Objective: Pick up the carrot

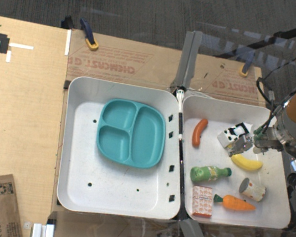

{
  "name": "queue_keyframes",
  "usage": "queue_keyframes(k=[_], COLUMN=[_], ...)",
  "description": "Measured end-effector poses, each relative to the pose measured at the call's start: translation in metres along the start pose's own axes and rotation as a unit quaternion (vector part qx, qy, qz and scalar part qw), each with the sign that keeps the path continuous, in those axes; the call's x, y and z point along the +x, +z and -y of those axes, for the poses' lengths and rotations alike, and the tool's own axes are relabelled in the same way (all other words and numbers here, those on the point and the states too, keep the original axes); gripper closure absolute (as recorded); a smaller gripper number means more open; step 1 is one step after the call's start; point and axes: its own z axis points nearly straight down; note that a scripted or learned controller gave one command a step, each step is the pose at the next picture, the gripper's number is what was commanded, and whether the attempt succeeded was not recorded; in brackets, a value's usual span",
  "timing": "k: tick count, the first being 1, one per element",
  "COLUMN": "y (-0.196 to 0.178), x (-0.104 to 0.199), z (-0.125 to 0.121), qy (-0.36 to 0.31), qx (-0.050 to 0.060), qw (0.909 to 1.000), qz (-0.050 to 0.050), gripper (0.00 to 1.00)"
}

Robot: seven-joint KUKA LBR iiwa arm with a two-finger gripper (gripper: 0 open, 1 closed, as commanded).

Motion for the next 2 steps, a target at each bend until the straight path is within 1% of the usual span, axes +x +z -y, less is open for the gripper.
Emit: queue_keyframes(k=[1,2], y=[0.036,0.088], x=[0.005,-0.001], z=[0.055,0.078], qy=[-0.096,-0.052], qx=[0.0,0.0], qw=[0.9954,0.9987], qz=[-0.001,0.0], gripper=[0.0,0.0])
